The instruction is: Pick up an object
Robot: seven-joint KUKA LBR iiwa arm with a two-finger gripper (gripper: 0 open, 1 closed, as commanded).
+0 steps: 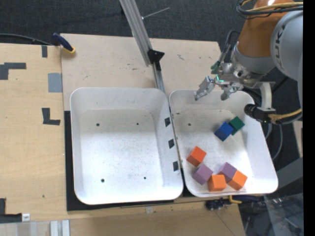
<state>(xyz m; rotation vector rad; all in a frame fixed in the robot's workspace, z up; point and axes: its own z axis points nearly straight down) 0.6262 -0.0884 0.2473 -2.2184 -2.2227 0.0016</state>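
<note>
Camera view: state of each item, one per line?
gripper: open, nothing between its fingers, above right bin's far edge
right bin: holds seven blocks
blue block: touching green block
orange block: lying apart
left bin: upright on bench

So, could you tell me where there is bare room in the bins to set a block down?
The left bin offers bare floor from wall to wall. In the right bin, the far strip under the gripper is free, up to the blue block. Its near right corner is crowded around the purple block.
</note>
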